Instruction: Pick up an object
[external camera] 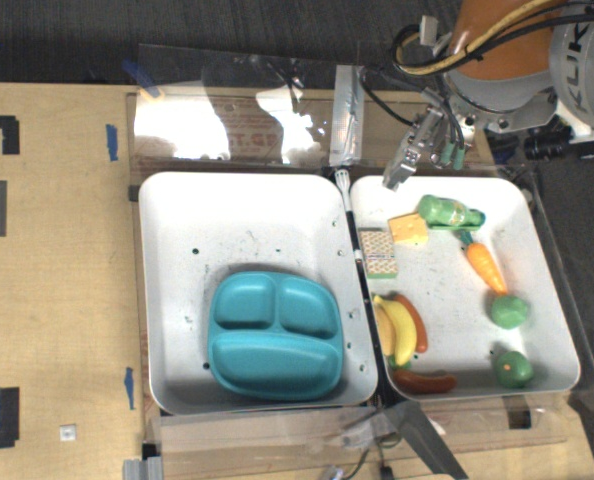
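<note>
We see the right bin (547, 268) full of small toy food, and we take it as our landmark. At its far edge hangs the gripper (397, 176); we cannot tell its state, and nothing shows in it. Just below, inside the bin, lies the yellow cheese block (409, 229): probably light, stiff, a little slippery. We judge its flat sides the best hold.

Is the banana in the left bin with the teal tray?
No, the banana lies in the right bin; the teal tray sits in the left bin.
</note>
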You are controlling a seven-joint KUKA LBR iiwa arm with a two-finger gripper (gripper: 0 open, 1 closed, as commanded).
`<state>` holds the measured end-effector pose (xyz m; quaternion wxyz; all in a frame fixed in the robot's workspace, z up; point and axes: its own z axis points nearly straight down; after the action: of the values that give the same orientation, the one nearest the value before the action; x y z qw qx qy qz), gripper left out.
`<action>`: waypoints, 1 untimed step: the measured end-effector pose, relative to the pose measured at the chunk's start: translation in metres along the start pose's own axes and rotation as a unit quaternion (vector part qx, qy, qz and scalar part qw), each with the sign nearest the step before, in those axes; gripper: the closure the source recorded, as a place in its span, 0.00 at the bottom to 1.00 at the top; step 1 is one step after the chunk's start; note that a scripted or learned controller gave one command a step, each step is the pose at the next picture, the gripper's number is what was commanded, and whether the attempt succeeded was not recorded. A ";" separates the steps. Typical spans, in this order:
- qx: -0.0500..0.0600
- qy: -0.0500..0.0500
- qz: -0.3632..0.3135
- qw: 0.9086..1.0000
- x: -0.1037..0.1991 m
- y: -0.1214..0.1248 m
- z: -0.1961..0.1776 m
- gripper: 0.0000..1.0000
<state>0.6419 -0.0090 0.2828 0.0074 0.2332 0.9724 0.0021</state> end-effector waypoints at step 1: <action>0.000 -0.001 -0.001 1.000 -0.001 0.001 -0.008 1.00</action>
<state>0.6426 -0.0085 0.2911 0.0087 0.2324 0.9726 0.0017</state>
